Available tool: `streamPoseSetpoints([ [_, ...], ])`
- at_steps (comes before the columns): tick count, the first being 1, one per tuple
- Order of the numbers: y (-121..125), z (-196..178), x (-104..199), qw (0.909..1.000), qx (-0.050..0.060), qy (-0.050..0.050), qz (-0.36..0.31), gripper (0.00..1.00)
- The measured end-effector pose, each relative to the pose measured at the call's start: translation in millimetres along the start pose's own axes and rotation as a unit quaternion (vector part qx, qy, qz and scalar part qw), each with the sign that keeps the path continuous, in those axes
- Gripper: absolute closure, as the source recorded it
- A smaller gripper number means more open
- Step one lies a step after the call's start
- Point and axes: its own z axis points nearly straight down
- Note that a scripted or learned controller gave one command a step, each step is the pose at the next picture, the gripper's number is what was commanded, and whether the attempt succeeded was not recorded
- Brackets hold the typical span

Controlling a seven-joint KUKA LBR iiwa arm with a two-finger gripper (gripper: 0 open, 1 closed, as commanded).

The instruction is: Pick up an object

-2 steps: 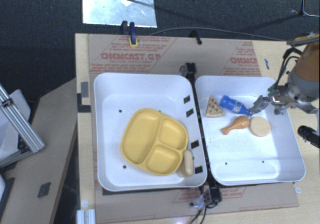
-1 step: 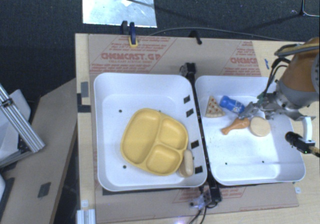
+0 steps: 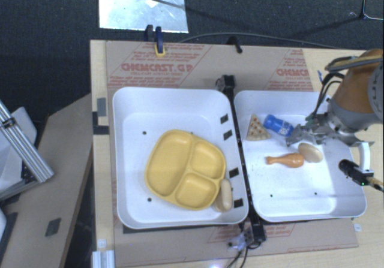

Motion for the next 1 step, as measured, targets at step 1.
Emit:
streamPoseSetpoints([
  [1,-0.4,-9.6,0.7,1.0000,0.001,0.001,-0.001,1.00],
])
